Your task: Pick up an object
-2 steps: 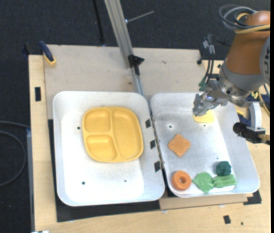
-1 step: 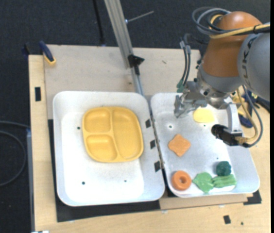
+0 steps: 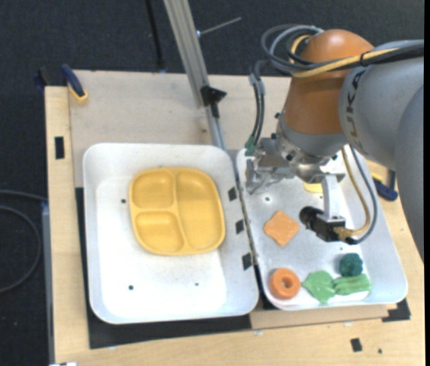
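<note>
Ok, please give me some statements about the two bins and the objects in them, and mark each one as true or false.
1. The yellow divided plate lies in the left bin. True.
2. The orange ring lies in the left bin. False: it lies in the right bin, near its front edge.
3. The end effector is over the right bin, near its back left corner. True.
4. The orange flat piece is touching the yellow divided plate. False: they lie in different bins, apart.
5. The green objects lie to the right of the orange ring in the camera view. True.
6. The yellow divided plate has two compartments. False: it has three.
</note>
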`<state>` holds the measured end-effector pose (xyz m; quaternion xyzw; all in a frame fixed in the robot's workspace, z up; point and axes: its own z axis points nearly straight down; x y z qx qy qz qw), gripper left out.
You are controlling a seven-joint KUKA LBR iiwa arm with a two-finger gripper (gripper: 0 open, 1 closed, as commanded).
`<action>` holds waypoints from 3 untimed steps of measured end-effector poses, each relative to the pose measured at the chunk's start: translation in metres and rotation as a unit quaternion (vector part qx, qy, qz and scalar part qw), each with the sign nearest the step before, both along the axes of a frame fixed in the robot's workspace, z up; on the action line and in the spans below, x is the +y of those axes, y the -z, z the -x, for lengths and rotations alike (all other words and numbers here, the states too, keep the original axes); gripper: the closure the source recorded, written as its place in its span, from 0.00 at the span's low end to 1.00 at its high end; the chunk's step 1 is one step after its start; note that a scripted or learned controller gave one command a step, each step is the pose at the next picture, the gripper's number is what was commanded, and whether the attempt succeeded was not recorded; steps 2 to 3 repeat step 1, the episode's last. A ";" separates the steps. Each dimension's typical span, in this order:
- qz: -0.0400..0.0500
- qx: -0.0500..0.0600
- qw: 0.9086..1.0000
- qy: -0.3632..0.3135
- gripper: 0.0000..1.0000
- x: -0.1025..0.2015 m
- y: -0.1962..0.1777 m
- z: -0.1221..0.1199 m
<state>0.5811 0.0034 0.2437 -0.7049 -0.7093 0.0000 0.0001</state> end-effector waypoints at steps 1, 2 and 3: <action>-0.001 0.000 1.000 -0.001 1.00 0.051 0.011 0.011; -0.001 0.000 1.000 -0.001 1.00 0.051 0.011 0.011; -0.001 0.000 1.000 -0.001 1.00 0.051 0.011 0.011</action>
